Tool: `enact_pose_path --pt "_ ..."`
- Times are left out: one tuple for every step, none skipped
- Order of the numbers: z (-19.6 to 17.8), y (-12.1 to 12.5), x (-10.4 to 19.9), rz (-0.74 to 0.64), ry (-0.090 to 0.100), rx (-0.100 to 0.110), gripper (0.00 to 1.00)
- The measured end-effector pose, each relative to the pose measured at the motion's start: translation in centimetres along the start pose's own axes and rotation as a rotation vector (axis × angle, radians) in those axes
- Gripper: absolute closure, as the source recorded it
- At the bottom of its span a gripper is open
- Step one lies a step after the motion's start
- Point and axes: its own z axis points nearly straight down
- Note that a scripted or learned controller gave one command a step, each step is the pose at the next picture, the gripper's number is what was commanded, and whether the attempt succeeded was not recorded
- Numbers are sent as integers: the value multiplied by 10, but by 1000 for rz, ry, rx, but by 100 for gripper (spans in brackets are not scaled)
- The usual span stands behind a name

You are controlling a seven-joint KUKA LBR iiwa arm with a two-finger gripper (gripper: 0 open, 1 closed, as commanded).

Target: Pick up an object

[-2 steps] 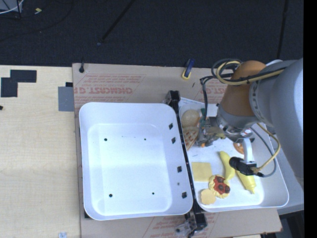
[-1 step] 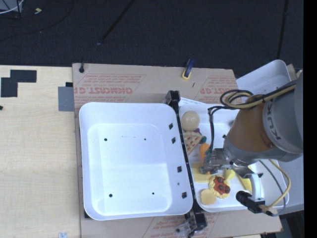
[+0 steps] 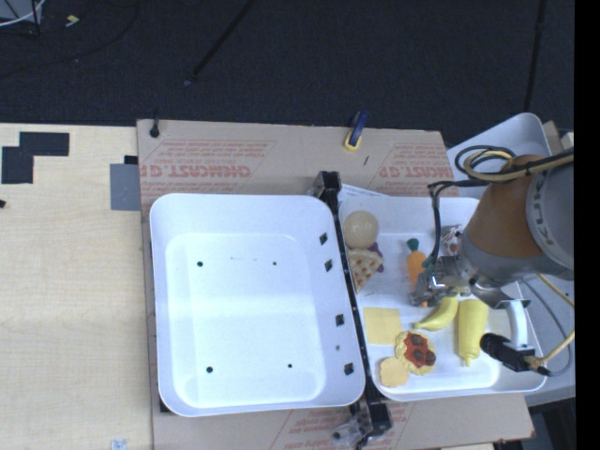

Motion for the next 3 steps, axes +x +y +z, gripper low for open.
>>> enact_pose_path --pt "0 -2 2 2 3 3 0" --pt "0 37 -10 -2 2 0 0" --pt "-10 35 -11 1 4 4 100"
